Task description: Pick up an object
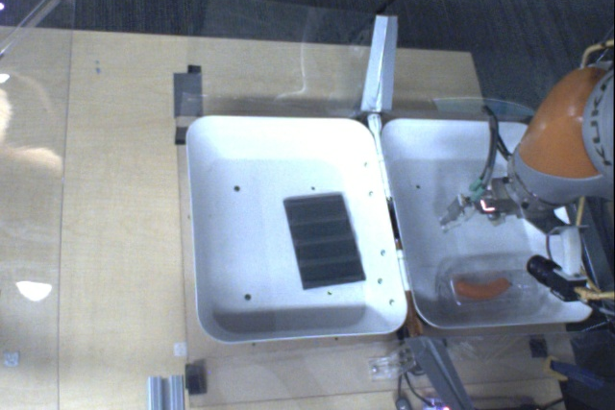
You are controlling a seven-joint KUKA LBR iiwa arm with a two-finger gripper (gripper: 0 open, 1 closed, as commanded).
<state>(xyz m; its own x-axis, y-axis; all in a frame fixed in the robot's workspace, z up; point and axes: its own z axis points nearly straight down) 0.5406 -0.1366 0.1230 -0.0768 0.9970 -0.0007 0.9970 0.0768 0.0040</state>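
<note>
Pale wood makes up the worktop [106, 235], and the two white bins sit on it side by side. Taking the left bin [221, 158] as the landmark: inside it, a little right of its middle, lies a dark ribbed rectangular pad [324, 240], flat on the floor and turned slightly off square. Nothing is touching it.

Just right of the left bin, sharing its dividing edge, is the right bin [413, 158]. In that bin's near corner, well to the right of the pad, lies a small orange-red sausage-shaped object [480, 286], seemingly inside or under something clear; the picture is too soft to say what the clear thing is. This looks the likeliest thing to be picked, though the pad would serve too.

Further right, the grey arm with its orange band [577, 125] reaches over the right bin, and the claw [478, 204] hangs above the bin's floor, beyond the orange object and apart from it. I cannot tell whether the claw is spread or pressed together; the parts are too small and blurred. No object shows between them.

By my reading the pick is not yet made: both objects rest in their bins. What remains is to come over one, descend, close and lift.
</note>
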